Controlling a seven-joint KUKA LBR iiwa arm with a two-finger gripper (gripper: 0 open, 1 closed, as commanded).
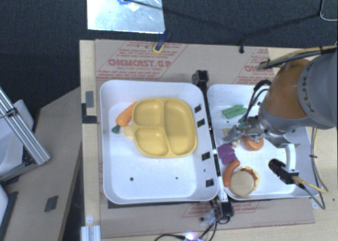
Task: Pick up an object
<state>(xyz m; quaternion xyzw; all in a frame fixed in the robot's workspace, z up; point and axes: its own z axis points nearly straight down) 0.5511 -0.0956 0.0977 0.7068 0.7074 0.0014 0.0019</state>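
Observation:
My gripper (236, 132) hangs low in the right bin (222, 97), reaching in from the right. Just right of it lies an orange-red round piece (254, 144). A green flat piece (233, 111) lies a little above the gripper. Below it sits a purple piece (227, 153), then an orange sausage-like piece (230, 172) and a toy burger (243, 181). Nothing shows between the fingers, and their spread is hidden by the gripper body.
The left bin (116, 182) holds a yellow divided plate (161, 127), with a toy carrot (124, 115) at its left edge. A black divider (207, 129) runs between the bins. The arm covers the right bin's far right part.

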